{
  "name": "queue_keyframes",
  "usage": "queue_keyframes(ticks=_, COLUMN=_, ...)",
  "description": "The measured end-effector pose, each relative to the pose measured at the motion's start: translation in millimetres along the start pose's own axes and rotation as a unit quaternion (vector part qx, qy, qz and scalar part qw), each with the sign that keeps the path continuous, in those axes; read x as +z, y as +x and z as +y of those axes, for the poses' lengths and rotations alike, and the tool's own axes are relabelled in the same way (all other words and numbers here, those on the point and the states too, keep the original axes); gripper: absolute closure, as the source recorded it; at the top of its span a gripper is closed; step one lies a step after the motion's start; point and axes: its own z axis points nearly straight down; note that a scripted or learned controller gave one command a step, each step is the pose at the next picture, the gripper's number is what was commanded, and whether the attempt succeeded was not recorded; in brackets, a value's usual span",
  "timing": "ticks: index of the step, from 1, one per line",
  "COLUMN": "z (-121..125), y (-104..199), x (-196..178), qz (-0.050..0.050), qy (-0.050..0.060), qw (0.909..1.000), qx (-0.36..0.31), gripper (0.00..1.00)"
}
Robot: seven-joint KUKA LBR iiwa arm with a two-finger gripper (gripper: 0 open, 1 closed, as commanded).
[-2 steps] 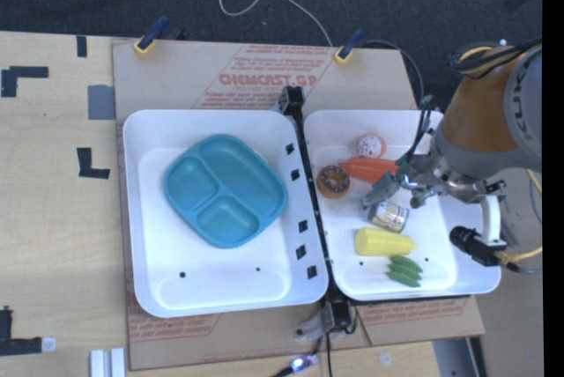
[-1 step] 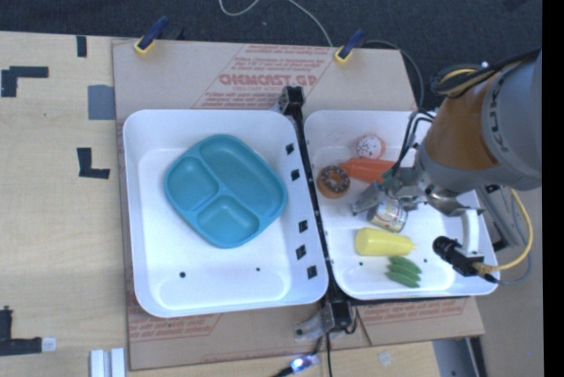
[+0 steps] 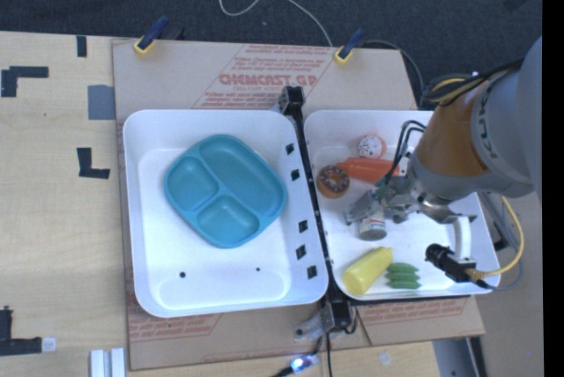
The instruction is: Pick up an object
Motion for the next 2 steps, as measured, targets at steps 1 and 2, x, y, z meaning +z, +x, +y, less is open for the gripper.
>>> queue_keyframes(ticks=1, z=1, y=0, x=-12, qz=-0.001, qy=-0.002, qw=1.0, qx=0.0, gripper=1.0)
queue_keyframes(ticks=2, z=8, y=-4, x=-57, qz=-0.001, qy=-0.003, qw=1.0, qx=0.0, gripper=1.0)
